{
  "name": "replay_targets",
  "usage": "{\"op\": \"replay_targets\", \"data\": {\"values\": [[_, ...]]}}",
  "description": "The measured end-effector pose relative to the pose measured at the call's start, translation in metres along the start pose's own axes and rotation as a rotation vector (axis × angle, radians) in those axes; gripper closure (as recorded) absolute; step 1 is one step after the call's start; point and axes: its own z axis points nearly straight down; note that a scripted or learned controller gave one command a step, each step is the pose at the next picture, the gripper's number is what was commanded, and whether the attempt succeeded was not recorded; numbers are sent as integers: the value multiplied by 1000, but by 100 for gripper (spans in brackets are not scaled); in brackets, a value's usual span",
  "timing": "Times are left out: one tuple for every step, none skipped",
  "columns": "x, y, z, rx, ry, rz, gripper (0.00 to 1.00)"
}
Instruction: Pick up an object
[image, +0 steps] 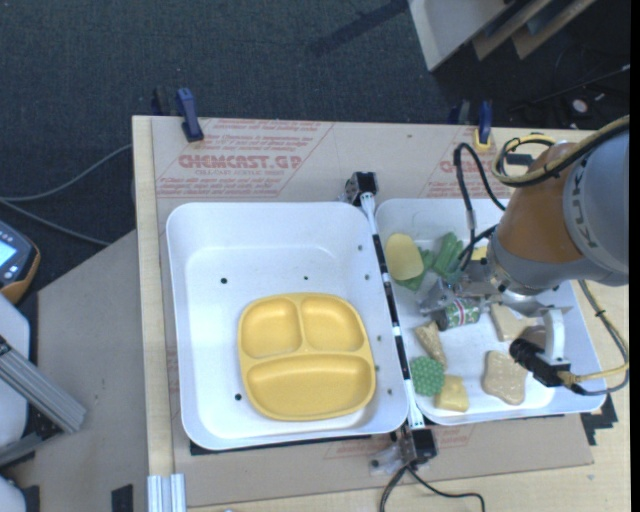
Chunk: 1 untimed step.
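Two shallow white bins sit side by side on a brown surface (250, 160) seen from above at a slant. The left bin (200, 240) holds a yellow divided plate (305, 355) with three compartments, lying toward the bin's front edge and slightly right of centre. The right bin (420, 210) holds a scatter of small objects. A pale yellow rounded piece (404, 257) lies near its back left corner, just beside the divider between the bins, with a green item (444, 252) touching its right side. Along the bin's left edge, farther forward, lie a tan wedge (431, 343), a green textured piece (428, 375) and a small yellow block (452, 394) close to the front edge. A beige, lumpy piece (503, 378) lies near the front right corner. The grey arm (590, 210) with its orange band reaches in from the right over this bin. Its end effector (455, 305) is low in the middle of the bin, in among the objects and right at a small can-like object with a green label (462, 315). It is too cluttered and dark there to tell how far apart the end effector is spread, or whether it grips anything. Black cables (470, 185) loop over the bin's back edge.
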Motion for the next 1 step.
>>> {"op": "replay_targets", "data": {"values": [[59, -34, -94, -3, 2, -7, 100]]}}
